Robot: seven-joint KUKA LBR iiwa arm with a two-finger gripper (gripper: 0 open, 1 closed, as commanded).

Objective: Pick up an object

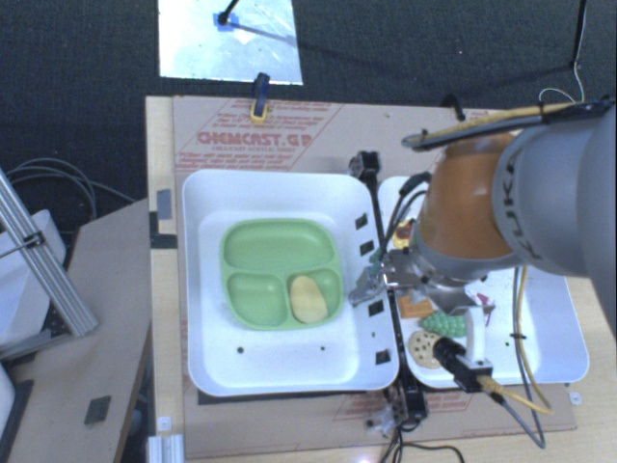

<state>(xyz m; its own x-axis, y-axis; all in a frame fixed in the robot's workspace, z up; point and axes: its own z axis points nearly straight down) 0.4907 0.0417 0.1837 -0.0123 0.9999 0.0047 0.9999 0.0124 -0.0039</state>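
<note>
White bins (207, 355); pale green tray (265, 249) holding a yellowish lump (308, 299). Grey arm (564, 196), orange band (463, 205). Tan board (255, 133) with red lettering. Dark speckled floor (77, 66), upper left.

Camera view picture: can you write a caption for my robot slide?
Robot arm leans over two white bins; a green tray in the left bin holds a yellow piece.

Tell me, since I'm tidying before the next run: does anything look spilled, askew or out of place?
Nothing stands out. The green tray sits flat in the left bin, a yellow item inside its lower right compartment. Small items, including a cookie, lie inside the right bin.
</note>
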